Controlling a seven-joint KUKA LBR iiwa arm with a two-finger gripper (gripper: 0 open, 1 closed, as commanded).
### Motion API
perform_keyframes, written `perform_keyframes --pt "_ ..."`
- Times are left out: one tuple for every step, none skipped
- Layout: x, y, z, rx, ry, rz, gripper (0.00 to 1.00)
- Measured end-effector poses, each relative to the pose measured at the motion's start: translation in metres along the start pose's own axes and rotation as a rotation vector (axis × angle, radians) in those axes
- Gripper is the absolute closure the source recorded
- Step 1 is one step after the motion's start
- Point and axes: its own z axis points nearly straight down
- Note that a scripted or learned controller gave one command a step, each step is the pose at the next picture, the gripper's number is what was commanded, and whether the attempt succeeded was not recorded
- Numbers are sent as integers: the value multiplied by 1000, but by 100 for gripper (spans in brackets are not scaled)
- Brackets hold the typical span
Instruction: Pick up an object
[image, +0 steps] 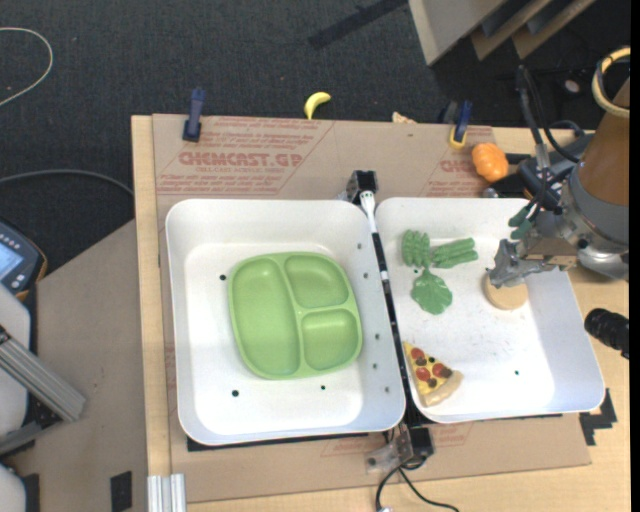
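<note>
Brown board clamped on bench, dark floor around. Two white bins: left bin holds green divided plate. Gripper low in right bin, near its far right rim; open floor toward camera. Tan disc directly under it, touching; grip state unclear. Green leafy toy left; pizza slice left and nearer.

Grey arm, black cables
</note>
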Motion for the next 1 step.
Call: perform_keyframes --pt "83 5 -16 -3 0 -5 100"
